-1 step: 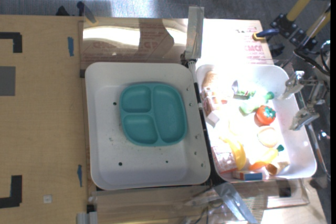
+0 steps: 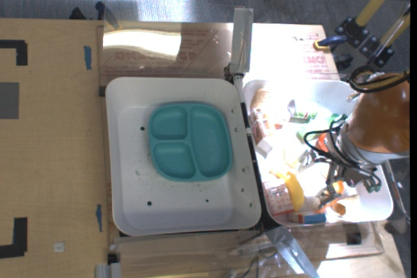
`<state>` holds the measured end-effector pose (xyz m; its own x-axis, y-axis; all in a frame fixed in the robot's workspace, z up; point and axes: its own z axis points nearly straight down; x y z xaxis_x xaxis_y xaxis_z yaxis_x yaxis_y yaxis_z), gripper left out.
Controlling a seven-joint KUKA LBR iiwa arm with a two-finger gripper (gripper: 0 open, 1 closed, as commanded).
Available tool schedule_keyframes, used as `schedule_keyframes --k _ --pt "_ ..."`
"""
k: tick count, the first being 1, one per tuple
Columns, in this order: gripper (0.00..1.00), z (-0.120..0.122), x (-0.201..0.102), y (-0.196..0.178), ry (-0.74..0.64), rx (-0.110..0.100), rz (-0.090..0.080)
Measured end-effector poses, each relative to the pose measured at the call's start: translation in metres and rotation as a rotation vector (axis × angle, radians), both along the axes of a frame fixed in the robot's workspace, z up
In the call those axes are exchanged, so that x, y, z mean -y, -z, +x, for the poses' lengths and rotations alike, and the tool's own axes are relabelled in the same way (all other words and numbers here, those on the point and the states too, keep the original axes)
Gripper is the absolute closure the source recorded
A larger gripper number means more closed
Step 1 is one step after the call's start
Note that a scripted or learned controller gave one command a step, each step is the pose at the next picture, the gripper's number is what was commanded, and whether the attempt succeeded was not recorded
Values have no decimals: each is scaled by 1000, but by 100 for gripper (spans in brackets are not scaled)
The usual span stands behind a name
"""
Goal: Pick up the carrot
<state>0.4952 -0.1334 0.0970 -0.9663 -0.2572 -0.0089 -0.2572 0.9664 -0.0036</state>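
The step in hand looks like the reach for the grasp: the gripper (image 2: 335,185) is low in the right bin (image 2: 329,94), among the clutter, and nothing can be seen lifted clear. The glare on that bin washes out much detail, so I cannot tell whether the gripper is open, closed or holding anything.

The carrot (image 2: 339,207) appears to be the small orange piece just below the gripper, touching it or nearly so; a second fleck of orange sits right at the gripper's tip and may be part of the same thing. I cannot tell whether it lies within the gripper's reach or just beside it.

As I judge it, the next move calls for a centred close on the orange piece and then a straight lift. The clutter is tight, and a yellow item (image 2: 294,192) lies near the gripper on the side away from the arm, so a careless close could catch a neighbour instead.

The arm (image 2: 378,120) comes in over the bin's far side from the plate (image 2: 191,141). Its orange band stands above the wrist, and the wrist points steeply down. Black cables (image 2: 319,140) loop out from the wrist, up and away from the arm. The left bin (image 2: 124,140), with the teal plate in it, is well apart from the gripper.
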Motion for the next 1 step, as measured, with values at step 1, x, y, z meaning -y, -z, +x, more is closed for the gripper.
schedule_keyframes --k 1 --pt "100 2 -2 -10 -3 6 0"
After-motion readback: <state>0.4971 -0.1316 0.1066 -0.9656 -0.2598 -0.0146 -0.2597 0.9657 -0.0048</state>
